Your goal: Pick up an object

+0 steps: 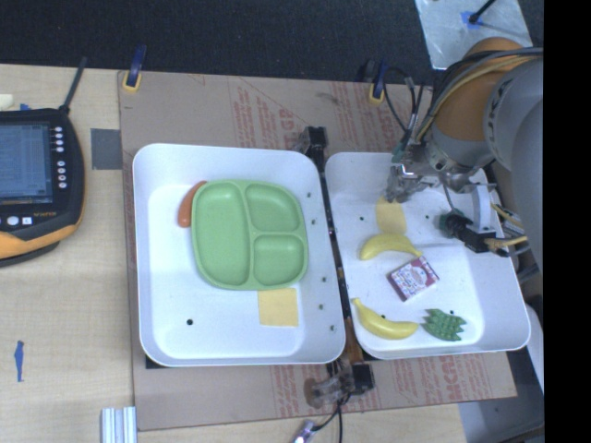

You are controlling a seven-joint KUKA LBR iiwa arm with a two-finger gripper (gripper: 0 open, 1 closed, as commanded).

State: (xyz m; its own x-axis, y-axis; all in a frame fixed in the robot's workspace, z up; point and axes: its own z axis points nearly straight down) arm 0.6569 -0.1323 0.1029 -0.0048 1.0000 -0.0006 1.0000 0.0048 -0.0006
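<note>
In the right bin (480, 289) my gripper (401, 190) hangs low near the back left, just above a pale yellow block (391, 218). In front of the block lie a yellow banana (388, 245), a small red and white packet (412, 279), a second banana (382, 322) and a green leafy toy (444, 324). The left bin (157, 247) holds a green divided plate (250, 233), an orange-red piece (186, 205) tucked under its left edge, and a yellow square slice (279, 307).
A teach pendant (32, 178) lies on the bench at far left. The arm's orange band and grey wrist (480, 109) loom over the right bin's back right corner, with cables and a black bracket (466, 229) beside the gripper.
</note>
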